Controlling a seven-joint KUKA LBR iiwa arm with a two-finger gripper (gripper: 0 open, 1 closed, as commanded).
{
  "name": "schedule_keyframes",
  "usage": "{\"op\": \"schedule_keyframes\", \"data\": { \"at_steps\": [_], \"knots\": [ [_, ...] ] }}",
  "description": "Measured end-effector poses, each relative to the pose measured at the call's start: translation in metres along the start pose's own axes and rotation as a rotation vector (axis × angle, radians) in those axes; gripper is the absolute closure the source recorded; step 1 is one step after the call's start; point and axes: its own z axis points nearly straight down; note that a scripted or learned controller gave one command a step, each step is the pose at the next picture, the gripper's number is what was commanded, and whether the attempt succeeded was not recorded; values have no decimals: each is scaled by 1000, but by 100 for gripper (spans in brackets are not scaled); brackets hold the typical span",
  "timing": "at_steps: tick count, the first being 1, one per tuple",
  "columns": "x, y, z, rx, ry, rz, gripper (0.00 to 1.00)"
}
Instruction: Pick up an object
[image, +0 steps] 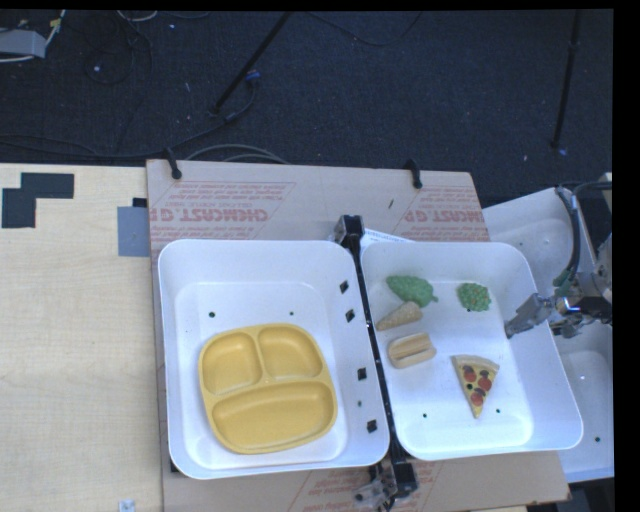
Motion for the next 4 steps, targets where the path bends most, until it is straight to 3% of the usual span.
{"op": "schedule_keyframes", "data": {
  "at_steps": [3,4],
  "knots": [
    [8,9,172,7,4,0,0],
    [7,10,158,3,2,4,100]
  ]
}}
